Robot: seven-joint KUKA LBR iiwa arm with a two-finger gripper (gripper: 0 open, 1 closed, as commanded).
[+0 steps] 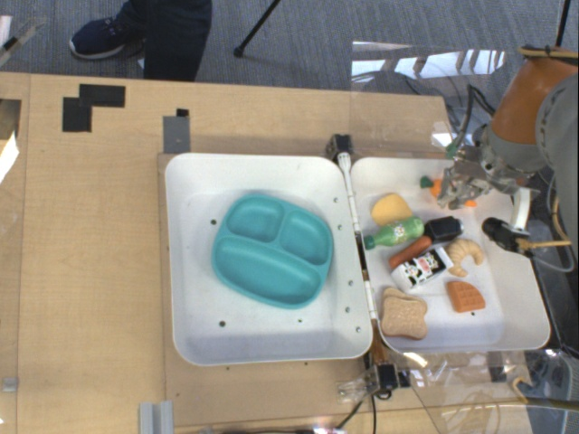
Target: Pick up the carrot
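Tool (463,191) hangs over right bin (534,328) beside carrot (435,186).

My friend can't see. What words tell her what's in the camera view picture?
A robot gripper hovers at the back of the right white bin, beside a small orange carrot. That bin also holds toy foods, including a green bottle and bread slice. The left bin holds a teal divided plate.

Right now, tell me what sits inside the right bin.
In the right bin: lemon, green bottle, carrot, black-and-white carton, toast, croissant, orange wedge. The gripper covers the far corner.
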